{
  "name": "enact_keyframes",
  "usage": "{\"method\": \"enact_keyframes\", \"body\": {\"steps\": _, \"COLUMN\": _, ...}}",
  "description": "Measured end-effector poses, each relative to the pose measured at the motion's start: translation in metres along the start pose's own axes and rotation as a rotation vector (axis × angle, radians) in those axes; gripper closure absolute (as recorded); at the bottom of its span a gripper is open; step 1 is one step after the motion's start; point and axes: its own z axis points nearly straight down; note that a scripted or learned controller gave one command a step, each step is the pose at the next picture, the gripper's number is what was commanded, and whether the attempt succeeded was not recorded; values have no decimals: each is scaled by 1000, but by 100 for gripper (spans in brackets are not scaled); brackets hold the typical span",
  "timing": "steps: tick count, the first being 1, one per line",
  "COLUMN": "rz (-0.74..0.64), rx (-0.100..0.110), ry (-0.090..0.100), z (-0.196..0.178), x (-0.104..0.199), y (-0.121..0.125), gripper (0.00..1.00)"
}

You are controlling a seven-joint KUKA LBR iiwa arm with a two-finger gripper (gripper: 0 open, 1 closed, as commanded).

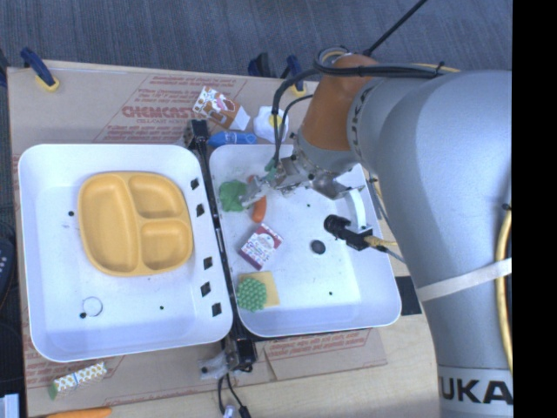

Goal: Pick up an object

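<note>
From the camera view, a shallow white plastic bin on the left (35, 233) holds a smooth yellow plastic plate with three compartments (135, 222). The shallow white plastic bin on the right (348, 290) holds the loose objects: a ruffled green leafy lump (231, 195), a small tapered orange piece (259, 208) just beside it, a flat red-and-white printed box (260, 246), a knobbly green ball (251, 293) resting on a thin yellow square (271, 289), and a small dark round disc (318, 247). The thick grey arm (435, 172) enters from the right and bends down at its orange band (326, 116). The end effector (271, 179) sits low in the right bin's far left corner, near the green lump and the orange piece. Whether it is apart or together cannot be told.
</note>
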Motion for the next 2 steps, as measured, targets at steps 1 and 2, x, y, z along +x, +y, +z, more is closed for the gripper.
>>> {"method": "enact_keyframes", "body": {"steps": 1, "rz": -4, "rx": 0, "ry": 0, "z": -11, "x": 0, "y": 1, "gripper": 100}}
{"method": "enact_keyframes", "body": {"steps": 2, "rz": -77, "rx": -5, "ry": -2, "z": -135, "x": 34, "y": 24, "gripper": 100}}
